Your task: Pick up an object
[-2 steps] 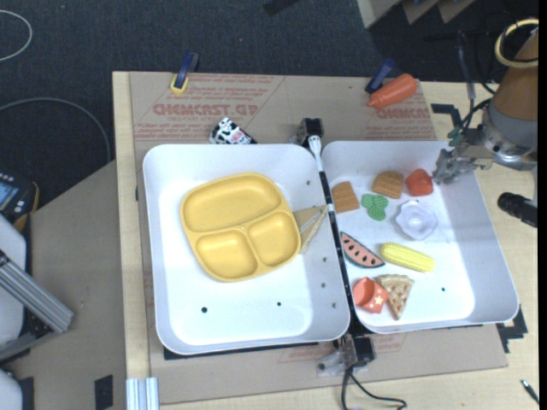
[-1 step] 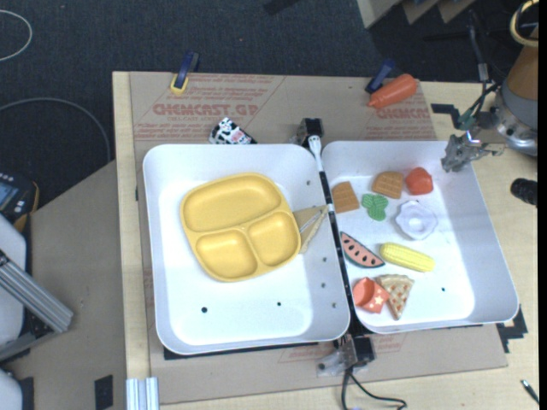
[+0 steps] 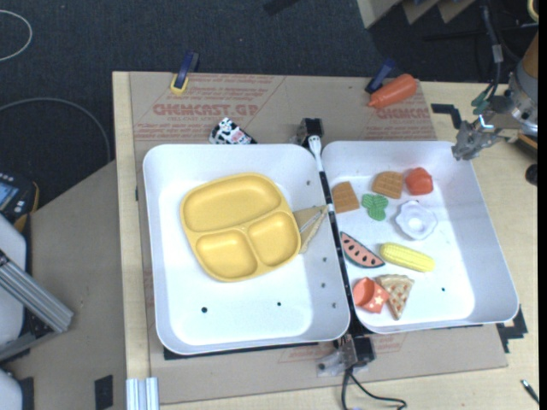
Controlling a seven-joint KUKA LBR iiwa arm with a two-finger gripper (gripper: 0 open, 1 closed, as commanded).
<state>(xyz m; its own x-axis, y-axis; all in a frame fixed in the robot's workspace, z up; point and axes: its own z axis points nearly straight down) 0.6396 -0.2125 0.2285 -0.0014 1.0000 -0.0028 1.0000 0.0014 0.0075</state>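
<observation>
Dark carpet surrounds a bench bearing two white bins. Toy food fills the right bin (image 3: 479, 229); a yellow corn cob (image 3: 407, 257) lies near its middle, between a watermelon slice (image 3: 360, 251) and bare floor. Likely light, stiff and slick, it suits a grasp across its narrow width. The gripper (image 3: 468, 146) hovers at the bin's far corner, nothing visibly held.

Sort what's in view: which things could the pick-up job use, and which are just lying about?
Job:
gripper
yellow plastic corn cob
red-and-green watermelon slice
red plastic tomato

Lying about:
yellow three-compartment plate
orange clamp
yellow-tipped blue clamp
</observation>
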